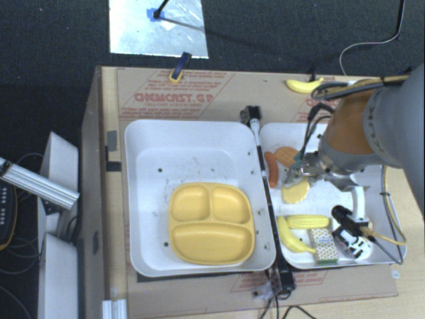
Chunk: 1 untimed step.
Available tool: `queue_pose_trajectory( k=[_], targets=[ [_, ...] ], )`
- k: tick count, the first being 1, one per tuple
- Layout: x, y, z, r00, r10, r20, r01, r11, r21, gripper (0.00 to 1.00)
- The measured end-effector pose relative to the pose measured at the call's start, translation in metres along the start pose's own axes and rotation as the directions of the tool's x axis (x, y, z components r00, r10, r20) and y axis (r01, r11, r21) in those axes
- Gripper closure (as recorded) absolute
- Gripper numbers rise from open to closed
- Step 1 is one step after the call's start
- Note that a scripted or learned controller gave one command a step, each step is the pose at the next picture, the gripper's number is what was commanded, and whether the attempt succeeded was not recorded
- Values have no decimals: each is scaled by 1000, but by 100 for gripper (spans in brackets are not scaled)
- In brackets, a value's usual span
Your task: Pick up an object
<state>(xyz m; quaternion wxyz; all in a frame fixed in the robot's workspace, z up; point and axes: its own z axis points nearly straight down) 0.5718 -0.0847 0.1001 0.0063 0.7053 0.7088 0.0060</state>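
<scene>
— Nearest the lens: is the two-finger tool (297, 173) holding anything?
— Can't tell; it sits low in the right white bin (378, 261), over the pale yellow round piece (296, 192), beside the orange sausage-shaped toy (271, 168).
— So nothing lifted?
— Not yet. Yellow plastic bananas (297, 233) wait toward the desk's front edge; the yellow divided tray (211, 222) fills the left bin.

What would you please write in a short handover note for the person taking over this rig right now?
Gripper: low in the right bin, over the toy food; open or shut cannot be told.
Things: hot dog, orange slice and pale yellow piece beside it; bananas nearer the front. Yellow divided tray lies in the left bin.
Done: nothing visibly lifted.
Left: grasp one object and raise it.
</scene>
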Motion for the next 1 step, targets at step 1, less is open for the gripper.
queue_pose_trajectory(
  k=[1],
  targets=[
    [45,-21,-110,1000,1,-1,-1,1000,14,100]
  ],
)
